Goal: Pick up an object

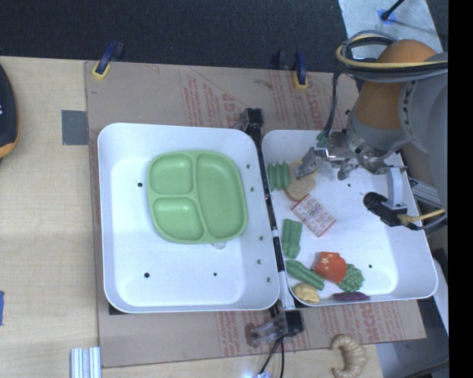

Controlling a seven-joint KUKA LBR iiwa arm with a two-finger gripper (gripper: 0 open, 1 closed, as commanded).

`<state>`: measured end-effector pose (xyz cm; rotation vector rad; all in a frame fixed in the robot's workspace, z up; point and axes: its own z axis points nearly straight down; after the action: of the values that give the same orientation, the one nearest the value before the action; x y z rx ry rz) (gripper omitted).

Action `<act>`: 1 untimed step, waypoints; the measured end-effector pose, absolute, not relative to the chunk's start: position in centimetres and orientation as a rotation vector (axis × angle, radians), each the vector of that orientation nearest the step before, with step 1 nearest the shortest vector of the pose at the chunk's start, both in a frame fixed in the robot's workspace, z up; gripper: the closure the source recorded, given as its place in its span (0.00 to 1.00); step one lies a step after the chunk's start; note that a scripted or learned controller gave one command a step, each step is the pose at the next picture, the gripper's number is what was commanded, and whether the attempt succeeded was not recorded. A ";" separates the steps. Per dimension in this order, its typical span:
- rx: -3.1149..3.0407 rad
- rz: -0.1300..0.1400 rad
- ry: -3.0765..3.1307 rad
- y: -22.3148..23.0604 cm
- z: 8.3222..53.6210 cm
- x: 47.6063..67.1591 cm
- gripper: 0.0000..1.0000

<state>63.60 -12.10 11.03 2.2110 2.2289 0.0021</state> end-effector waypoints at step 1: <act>2.226 -0.012 2.231 -12.2 9.0 53.8 0.00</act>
<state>53.79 -12.20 9.04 2.2263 2.2312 -0.0120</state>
